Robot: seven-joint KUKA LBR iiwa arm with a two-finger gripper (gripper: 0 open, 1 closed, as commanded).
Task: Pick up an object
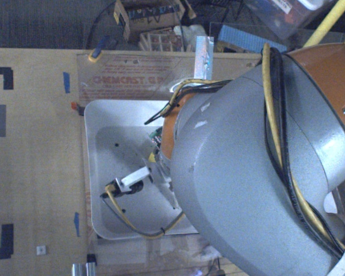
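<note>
Grey arm (259,171) with orange band, bulking in from 3 o'clock and covering the right part of the white bin (98,154). Pale wooden worktop (34,171) beneath, marked with black corner brackets (1,77) at 9 o'clock and scraps of blue tape (66,83). Along the bin's 12 o'clock rim, a film-covered sheet (126,79) printed "CHEMCAST" in red. Beyond it, dark carpet (40,10) and a cardboard box (146,10) of clutter. Pincer (161,171) low over the bin's middle, largely hidden by the arm; apart or together, cannot tell. Object to pick cannot be made out; one dark speck (116,145) on the bin floor toward 10 o'clock.
</note>
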